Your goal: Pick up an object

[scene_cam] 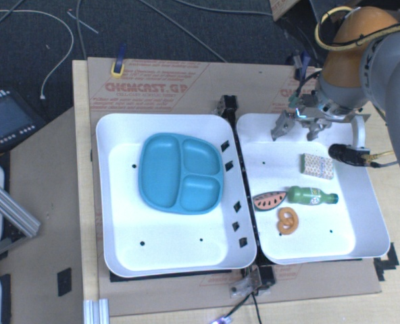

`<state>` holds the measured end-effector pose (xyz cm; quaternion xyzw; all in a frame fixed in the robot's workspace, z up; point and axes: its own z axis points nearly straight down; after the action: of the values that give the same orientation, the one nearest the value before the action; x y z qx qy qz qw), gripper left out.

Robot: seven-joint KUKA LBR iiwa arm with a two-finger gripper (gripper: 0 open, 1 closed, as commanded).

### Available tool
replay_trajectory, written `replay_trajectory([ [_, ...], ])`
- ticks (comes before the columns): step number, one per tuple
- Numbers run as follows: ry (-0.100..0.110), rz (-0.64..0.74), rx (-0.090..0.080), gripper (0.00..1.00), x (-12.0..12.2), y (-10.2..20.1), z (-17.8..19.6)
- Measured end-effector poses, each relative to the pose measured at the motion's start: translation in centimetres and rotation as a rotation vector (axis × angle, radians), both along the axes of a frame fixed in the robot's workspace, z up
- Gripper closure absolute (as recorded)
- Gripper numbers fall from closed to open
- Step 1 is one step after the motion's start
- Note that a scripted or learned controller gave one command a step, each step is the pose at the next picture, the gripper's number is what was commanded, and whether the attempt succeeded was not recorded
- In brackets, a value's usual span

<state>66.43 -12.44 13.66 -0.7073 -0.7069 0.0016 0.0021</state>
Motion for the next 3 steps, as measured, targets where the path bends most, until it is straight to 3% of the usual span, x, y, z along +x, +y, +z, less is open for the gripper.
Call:
replay_trajectory([
  [1,0.001,0.001,0.001,0.0,-0.1,0.1,-5.3],
  [2,-0.006,0.002,0.0,1.0,0.1,0.1,-3.7],
  [3,-0.011,0.0,-0.001,1.0,-0.2,0.1,0.8],
])
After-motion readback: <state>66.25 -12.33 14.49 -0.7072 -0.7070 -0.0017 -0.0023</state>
